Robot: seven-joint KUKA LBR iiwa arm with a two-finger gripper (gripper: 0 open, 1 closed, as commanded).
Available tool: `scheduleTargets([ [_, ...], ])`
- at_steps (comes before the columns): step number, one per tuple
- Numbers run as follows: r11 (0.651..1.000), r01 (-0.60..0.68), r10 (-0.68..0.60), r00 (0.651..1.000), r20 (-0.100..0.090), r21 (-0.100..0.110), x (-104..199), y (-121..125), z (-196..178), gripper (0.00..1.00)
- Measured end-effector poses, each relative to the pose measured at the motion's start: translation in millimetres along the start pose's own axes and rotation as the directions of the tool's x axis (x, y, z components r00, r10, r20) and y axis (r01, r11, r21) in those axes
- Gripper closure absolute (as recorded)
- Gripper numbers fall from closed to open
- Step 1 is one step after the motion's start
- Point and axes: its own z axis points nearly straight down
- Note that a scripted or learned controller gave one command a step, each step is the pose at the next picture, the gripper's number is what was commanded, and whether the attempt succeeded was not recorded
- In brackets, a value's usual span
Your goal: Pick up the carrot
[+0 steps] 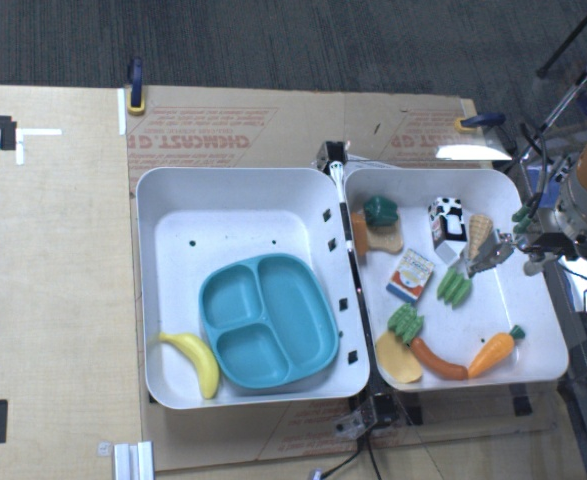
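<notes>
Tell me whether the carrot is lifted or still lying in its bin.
Lying in the bin. The carrot rests flat near the right bin's front corner, apart from the tool.

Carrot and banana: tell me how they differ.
The carrot is orange with a green top; the banana is plain yellow. The carrot lies in the right bin near its front right corner, and the banana in the left bin at its front left, beside the teal divided plate. The carrot is straight and tapered, the banana curved. Both are toy foods lying flat.
</notes>
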Motion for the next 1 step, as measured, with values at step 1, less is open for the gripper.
scheduleTargets([
  [1,0.999,-0.035,0.035,0.999,-0.001,-0.001,-66.7,-9.1,110.5,0.0],
])
